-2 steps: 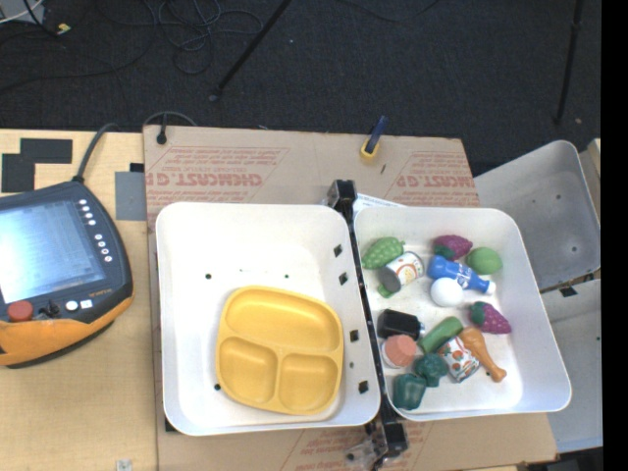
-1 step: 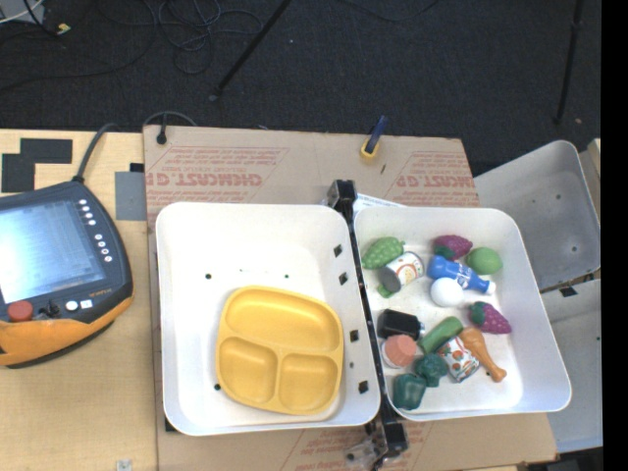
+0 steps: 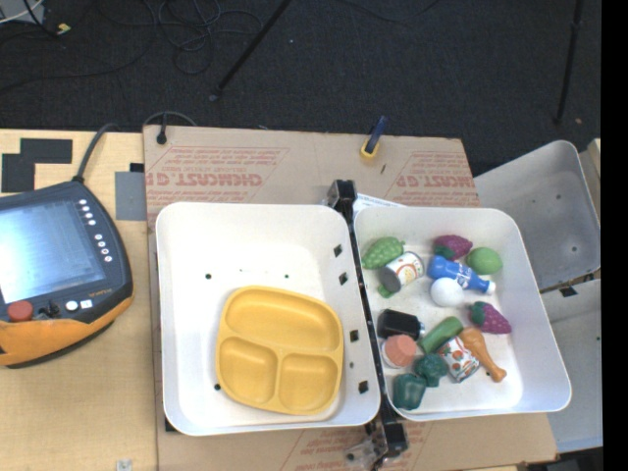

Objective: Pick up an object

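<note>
Brown cardboard with red print, upside down and too faint to read surely, covers the bench (image 3: 59, 400) under both bins. How wide the gripper stands cannot be told. Judged from the arm's side of entry, the right bin (image 3: 535, 263) is the nearer one, and it holds every toy: a small labelled can (image 3: 402, 268), a white egg (image 3: 445, 291), purple grapes (image 3: 491, 317), and a drumstick (image 3: 481, 351) whose long axis runs diagonally. Farther off, the left bin (image 3: 196, 253) carries a yellow divided plate (image 3: 280, 349). Beyond it sits a teach pendant (image 3: 54, 263).
</note>
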### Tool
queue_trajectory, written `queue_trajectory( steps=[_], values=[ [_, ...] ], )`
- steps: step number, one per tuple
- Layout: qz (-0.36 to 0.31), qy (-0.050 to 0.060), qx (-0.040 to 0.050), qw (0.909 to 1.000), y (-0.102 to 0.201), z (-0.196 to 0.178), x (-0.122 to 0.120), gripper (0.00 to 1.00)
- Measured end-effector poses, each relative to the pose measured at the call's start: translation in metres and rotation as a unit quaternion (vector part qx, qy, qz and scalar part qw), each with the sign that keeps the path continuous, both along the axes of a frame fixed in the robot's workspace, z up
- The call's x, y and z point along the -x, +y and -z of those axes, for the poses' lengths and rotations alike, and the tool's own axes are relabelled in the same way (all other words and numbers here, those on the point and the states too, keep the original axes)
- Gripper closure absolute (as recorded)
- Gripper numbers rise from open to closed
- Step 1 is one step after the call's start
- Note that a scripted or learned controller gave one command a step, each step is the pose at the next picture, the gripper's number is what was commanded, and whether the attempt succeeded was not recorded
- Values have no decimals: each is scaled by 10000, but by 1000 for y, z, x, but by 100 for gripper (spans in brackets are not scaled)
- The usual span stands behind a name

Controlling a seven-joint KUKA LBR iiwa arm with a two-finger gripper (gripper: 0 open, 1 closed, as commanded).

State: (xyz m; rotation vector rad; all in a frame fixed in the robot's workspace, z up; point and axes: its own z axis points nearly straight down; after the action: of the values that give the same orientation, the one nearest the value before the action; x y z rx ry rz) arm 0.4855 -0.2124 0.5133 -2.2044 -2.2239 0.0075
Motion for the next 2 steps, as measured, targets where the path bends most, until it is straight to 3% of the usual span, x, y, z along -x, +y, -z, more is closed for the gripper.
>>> queue_trajectory(
  steps=[2],
  values=[
    [-56,-34,16,10000,1,-24,-2,100]
  ],
)
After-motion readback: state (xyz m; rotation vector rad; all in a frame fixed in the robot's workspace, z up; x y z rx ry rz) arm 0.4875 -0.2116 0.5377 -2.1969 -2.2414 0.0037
